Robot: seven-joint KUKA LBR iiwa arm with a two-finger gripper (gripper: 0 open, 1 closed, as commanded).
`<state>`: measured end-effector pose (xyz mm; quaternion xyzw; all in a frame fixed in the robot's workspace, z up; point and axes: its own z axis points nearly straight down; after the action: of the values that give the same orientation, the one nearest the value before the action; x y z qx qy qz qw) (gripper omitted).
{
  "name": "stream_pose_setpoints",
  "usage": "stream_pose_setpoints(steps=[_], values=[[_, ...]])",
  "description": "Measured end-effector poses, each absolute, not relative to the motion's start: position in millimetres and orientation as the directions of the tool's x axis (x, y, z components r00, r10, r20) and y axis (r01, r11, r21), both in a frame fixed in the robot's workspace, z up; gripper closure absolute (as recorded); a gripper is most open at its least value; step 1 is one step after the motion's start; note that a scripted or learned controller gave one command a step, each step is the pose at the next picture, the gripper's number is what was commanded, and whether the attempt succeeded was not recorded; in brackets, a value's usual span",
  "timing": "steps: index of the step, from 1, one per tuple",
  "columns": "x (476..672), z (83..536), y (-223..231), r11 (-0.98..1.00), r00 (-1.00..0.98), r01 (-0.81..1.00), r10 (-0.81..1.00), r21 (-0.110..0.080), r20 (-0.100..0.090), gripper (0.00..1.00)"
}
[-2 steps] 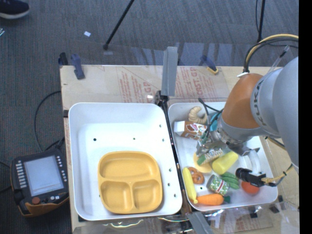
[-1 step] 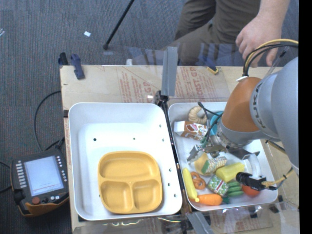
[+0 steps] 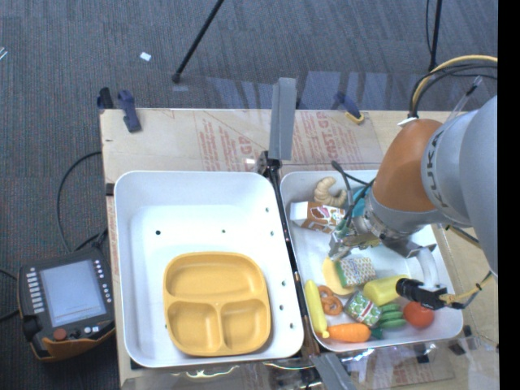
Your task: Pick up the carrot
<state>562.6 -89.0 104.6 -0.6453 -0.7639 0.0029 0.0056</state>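
Carrot (image 3: 349, 332) lying flat at the near edge of the right-hand bin (image 3: 374, 181), orange body pointing along the front wall, a green tip at its far end. Just beside the carrot on its left, a yellow banana (image 3: 316, 307) lying lengthwise against the bin's dividing wall. Just behind the carrot, a pretzel (image 3: 331, 300) and a small green-and-red packet (image 3: 362, 309), touching or nearly so. To the carrot's right, green pods (image 3: 392, 318) and a red tomato (image 3: 419, 314), close together near the bin's front right corner. Further back from the carrot, a yellow block (image 3: 385, 288) and a speckled sponge-like square (image 3: 355, 270) on a yellow slice. Above that square, well back from the carrot, gripper (image 3: 351, 240) at the end of the grey arm with its orange band (image 3: 410, 169), low over the toys in the middle of the bin; state of the jaws impossible to tell, hidden among wrist and clutter. Beyond the gripper, a printed carton (image 3: 323, 216) and a pale peanut-shaped piece (image 3: 327, 188) near the back wall. Left of the carrot, across the divider, the second white bin (image 3: 195, 197) bearing a yellow divided plate (image 3: 218, 302).
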Motion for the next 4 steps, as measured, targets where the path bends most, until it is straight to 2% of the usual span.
stream_pose_setpoints(steps=[1,2,3,4], values=[[562.4,104,-89,0.168,-0.167,0.986,0.986,-0.013,0.005,0.00],[562.2,113,-89,0.172,-0.172,0.985,0.985,-0.015,0.006,1.00],[562.1,113,-89,0.173,-0.173,0.985,0.985,-0.016,0.006,0.00],[541.6,95,-89,-0.010,0.010,1.000,1.000,0.018,-0.003,0.00]])
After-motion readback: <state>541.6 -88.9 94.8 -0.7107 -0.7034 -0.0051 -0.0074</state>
